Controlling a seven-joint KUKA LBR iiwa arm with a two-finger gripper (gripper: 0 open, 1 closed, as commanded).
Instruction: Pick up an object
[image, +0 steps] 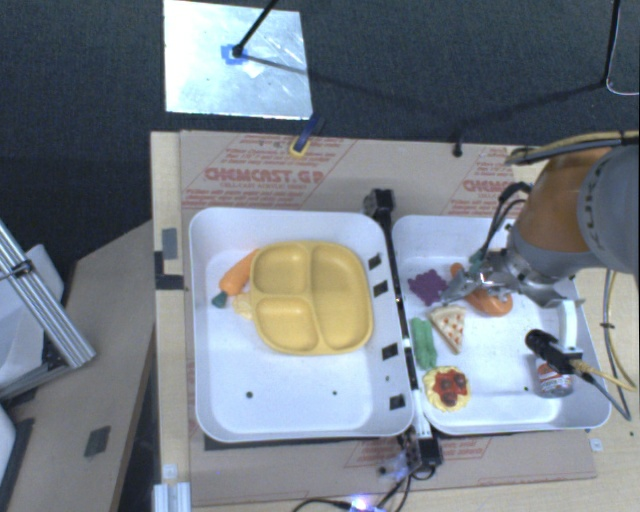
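The pincer (470, 285) hung low over the far part of the right bin (500, 405), reaching in from the right on the grey arm (590, 215). Whether it was spread or pressed together could not be told from this slant, and nothing could be seen pinched in it. An orange-red toy (492, 303) lay right at its tip, partly covered by it; whether the two were touching was unclear. Just to the left of the pincer sat a purple toy (428, 287). Nearer the camera lay a pizza slice (449, 328), with a green pod (425, 343) beside it along the bin's left wall. Closer still was a small round pizza (447, 388) with red topping, near the front left corner.

In the left bin (300, 405), well apart from the pincer, a yellow divided plate (305, 298) took up the middle. A toy carrot (237, 272) rested against its left edge. Both bins sat side by side on the counter (270, 175), which was covered in printed brown card.
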